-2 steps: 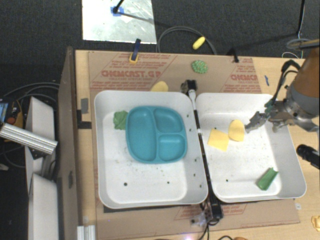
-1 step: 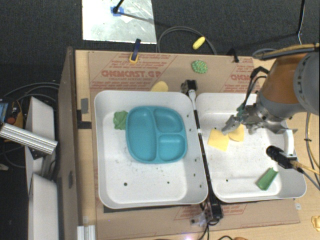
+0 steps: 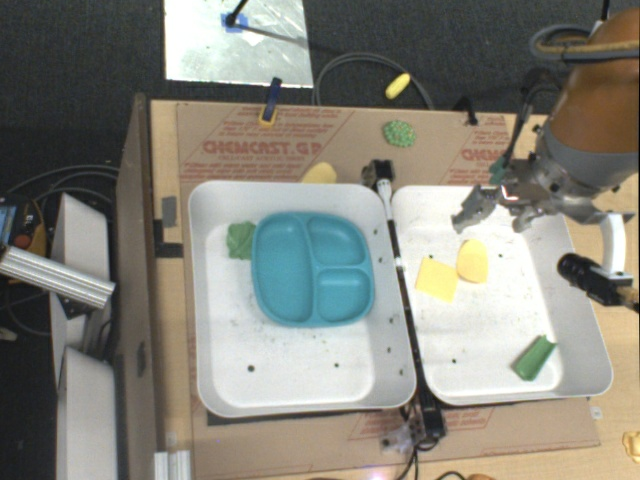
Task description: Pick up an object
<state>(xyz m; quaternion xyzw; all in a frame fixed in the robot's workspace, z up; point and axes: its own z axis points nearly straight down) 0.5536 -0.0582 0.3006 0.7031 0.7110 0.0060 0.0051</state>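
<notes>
The right bin (image 3: 590, 368) holds a flat yellow square (image 3: 437, 279), a rounded yellow piece (image 3: 472, 261) touching its upper right corner, and a green block (image 3: 534, 357) near the front right corner. My gripper (image 3: 500, 212) hangs over the back of this bin, just above and behind the rounded yellow piece. It is open, its two fingers spread apart with nothing between them.
In the left bin (image 3: 215, 368) lies a blue divided plate (image 3: 312, 268) with a green scrap (image 3: 241, 239) at its left edge. On the cardboard behind the bins sit a yellow piece (image 3: 320, 174), a green round thing (image 3: 399, 133) and a small yellow thing (image 3: 398, 86).
</notes>
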